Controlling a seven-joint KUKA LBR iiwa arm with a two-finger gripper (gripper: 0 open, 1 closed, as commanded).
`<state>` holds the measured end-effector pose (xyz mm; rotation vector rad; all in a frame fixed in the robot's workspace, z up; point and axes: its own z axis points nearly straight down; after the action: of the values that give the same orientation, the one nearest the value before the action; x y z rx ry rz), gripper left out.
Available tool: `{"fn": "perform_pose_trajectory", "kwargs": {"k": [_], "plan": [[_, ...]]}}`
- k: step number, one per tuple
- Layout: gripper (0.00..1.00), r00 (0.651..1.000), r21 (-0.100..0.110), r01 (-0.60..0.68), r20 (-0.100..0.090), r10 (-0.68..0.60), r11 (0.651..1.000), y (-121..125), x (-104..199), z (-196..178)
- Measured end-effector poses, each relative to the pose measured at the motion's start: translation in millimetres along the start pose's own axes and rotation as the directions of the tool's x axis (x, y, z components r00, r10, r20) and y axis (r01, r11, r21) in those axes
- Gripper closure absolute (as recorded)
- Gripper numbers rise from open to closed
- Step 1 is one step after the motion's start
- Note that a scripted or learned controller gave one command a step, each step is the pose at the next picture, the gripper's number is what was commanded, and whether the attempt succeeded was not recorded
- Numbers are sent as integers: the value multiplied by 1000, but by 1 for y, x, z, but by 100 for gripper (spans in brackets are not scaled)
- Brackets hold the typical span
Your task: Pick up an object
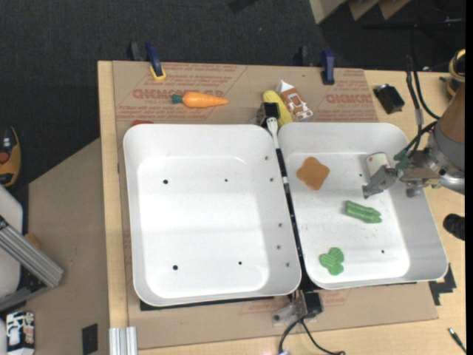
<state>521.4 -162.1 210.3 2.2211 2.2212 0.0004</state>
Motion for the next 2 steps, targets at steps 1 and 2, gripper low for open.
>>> {"fn": "perform_pose_trajectory", "kwargs": {"k": [1, 2], "plan": [[0, 1000, -4, 2, 3, -2, 1000, 9, 24, 130], [0, 1000, -6, 4, 1, -4, 1000, 77, 37, 125]]}}
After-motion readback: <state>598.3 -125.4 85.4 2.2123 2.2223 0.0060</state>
